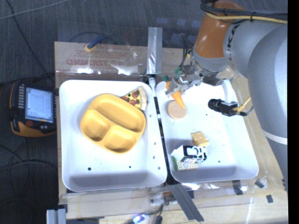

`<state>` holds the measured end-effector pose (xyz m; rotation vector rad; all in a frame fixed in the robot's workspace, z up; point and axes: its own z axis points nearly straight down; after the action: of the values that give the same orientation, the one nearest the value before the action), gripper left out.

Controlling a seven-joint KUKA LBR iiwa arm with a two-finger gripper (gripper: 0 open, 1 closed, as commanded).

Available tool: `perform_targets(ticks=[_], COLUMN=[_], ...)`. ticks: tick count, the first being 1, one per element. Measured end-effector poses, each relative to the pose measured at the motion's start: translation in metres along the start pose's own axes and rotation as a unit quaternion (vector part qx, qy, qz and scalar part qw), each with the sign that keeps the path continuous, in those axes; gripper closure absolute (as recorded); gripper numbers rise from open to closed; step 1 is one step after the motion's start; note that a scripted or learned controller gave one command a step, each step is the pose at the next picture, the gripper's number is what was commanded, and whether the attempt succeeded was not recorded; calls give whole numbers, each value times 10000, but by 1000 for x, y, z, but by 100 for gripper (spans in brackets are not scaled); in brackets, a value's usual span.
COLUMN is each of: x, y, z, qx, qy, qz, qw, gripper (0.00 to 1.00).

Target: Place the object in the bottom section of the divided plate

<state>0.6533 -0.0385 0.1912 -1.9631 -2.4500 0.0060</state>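
Note:
The yellow divided plate [113, 122] lies in the left bin [74, 171], with its three sections bare. My gripper [178, 87] is at the top left of the right bin [238, 162], close to the wall between the bins. An orange carrot-like piece [178, 97] sticks out below its fingers and seems pinched between them, just above a tan round disc [176, 110]. The gripper is to the right of the plate and apart from it.
A toy pizza slice [134, 96] rests against the plate's upper right rim. In the right bin lie a yellow cheese-like block [199, 137] and a black and white object [191, 156] near the front. A black cylinder [220, 106] juts from the arm on the right.

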Motion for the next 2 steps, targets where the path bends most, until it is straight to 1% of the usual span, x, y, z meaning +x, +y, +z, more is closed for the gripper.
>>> perform_targets(ticks=[1, 2], x=[20, 39], y=[-7, 20], z=[-76, 2], qx=[-4, 7], qy=[-5, -10], qz=[384, 857], qw=[9993, 9963], gripper=[100, 100])
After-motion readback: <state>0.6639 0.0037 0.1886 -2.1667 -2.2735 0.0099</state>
